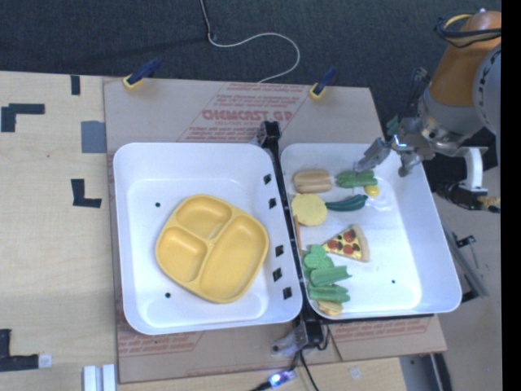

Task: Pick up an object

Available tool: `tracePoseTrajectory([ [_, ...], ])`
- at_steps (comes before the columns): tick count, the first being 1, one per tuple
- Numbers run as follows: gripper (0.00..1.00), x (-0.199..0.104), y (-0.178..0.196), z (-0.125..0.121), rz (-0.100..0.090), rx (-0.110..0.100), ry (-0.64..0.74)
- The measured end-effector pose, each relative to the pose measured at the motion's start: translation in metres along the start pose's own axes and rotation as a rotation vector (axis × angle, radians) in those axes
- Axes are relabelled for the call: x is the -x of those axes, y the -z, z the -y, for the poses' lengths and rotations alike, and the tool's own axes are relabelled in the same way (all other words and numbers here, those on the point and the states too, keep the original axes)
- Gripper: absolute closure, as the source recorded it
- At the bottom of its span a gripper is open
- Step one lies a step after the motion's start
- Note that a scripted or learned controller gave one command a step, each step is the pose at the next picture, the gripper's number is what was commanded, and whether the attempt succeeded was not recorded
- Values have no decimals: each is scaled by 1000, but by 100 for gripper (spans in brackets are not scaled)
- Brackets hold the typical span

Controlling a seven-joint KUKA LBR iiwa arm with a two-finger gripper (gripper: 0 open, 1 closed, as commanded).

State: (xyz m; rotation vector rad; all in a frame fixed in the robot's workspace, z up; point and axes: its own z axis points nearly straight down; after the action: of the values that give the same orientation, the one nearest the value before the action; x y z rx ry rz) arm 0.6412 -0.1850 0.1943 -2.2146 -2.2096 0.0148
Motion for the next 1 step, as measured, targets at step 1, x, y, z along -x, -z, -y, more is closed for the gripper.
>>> tracePoseTrajectory([
  [1,0,0,10,-3,3,15,3],
])
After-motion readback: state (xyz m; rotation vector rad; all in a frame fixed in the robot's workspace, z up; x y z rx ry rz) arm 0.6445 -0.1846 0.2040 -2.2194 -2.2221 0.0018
